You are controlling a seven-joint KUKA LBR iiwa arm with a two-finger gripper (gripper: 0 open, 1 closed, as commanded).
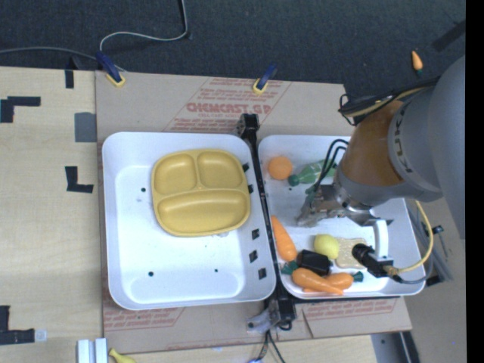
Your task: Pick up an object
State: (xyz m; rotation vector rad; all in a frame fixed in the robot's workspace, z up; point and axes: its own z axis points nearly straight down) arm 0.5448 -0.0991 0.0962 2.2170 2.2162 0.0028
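Gripper (311, 212): I have it low in the right bin (404, 290), mid-floor; whether it grips or is released I cannot tell.
Targets: orange ball (280, 167) by the divider; carrots (283, 239), lemon (326, 245) along the near edge.
Risk: I judge a descent here could close on bare floor between toys.
Writing: "CHEMCAST GP" on the cardboard (219, 108).

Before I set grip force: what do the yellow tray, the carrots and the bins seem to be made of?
Yellow tray: likely hard moulded plastic, matte, with pressed compartments. Carrots: apparently toy plastic or rubber, smooth and evenly orange; how hard they are can't be told. Bins: seemingly thin rigid white plastic, slightly glossy, with rounded rims.
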